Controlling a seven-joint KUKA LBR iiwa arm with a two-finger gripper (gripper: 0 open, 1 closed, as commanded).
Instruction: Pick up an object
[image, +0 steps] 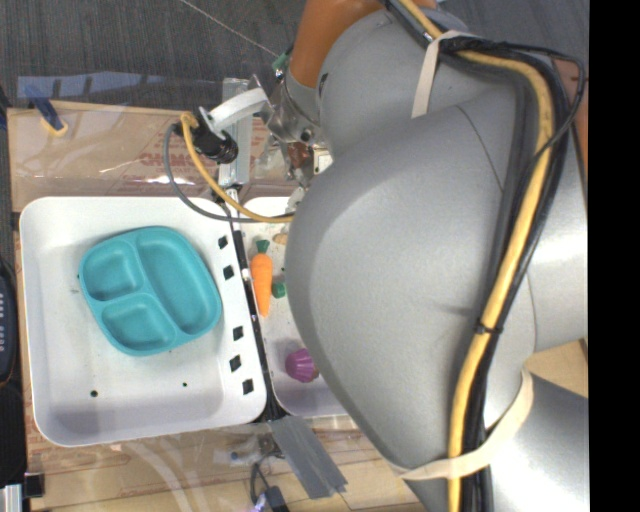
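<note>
The grey arm (420, 270) with its orange band (335, 30) fills the right half of the view, its bulk covering most of the right-hand shallow white bin (290, 395); a yellow cable (500, 290) runs down its casing beside a black one; the wrist reaches toward twelve o'clock, where the two-finger gripper (297, 152) sits above the far edge of the bins; whether its claw is apart or together I cannot tell, for the tips are lost among brackets and cables, and nothing can be made out between them.

The left-hand shallow white bin (50, 300) lies open to the camera; in it, toward nine o'clock of the scene, rests a teal plastic divided plate (150, 290) with three compartments, flat on the bin floor and apart from the walls.

In the visible strip of the right bin, just past the dividing wall with its black square marks (240, 340), lie the small things: an orange toy carrot (261, 282) with a green top, lengthwise toward twelve o'clock, near the centre of the view; a small green piece (279, 290) just beside it at its three o'clock; a round purple object (300, 365) toward six o'clock of the carrot, next to the edge of the arm's casing; all sit on the bin floor, well below the gripper.

At six o'clock, outside the bins, a grey flat bar (310, 460) lies on the bench.
</note>
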